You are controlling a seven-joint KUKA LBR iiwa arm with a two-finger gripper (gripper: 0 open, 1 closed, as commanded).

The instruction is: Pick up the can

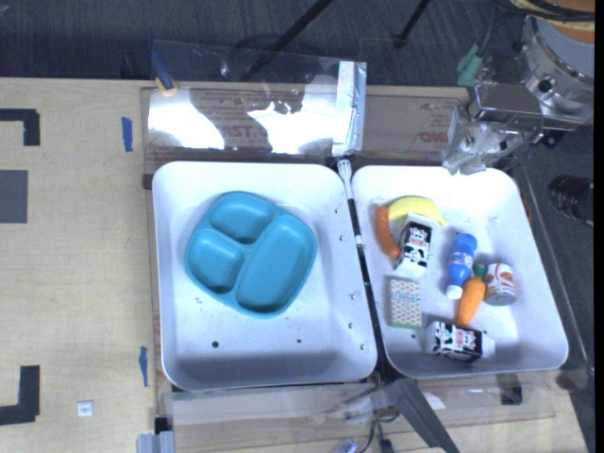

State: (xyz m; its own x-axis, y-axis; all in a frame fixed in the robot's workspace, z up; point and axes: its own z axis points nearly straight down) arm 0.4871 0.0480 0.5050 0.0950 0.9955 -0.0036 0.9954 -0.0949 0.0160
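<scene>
The worktop [75, 253] carries 2 white bins side by side. The left bin [189, 347] holds a blue 3-part tray [250, 251]. The right bin [528, 338] holds a small crowd of things. The can [499, 283], red and white, lies on its side near the bin's right wall, touching an orange carrot [471, 302] on its left. A blue bottle [460, 262] stands just left of the can, above the carrot. Further left, a cow-print carton [414, 247] leans beside a 2nd carrot [386, 233], with a banana [415, 208] behind them. A patterned packet [405, 302] lies by the bin's left wall, and another cow-print carton [458, 341] lies near the front.

The pincer [472, 154] hangs over the right bin's far rim, well apart from the can, with nothing between its fingers; whether they are apart or together I cannot tell.
</scene>
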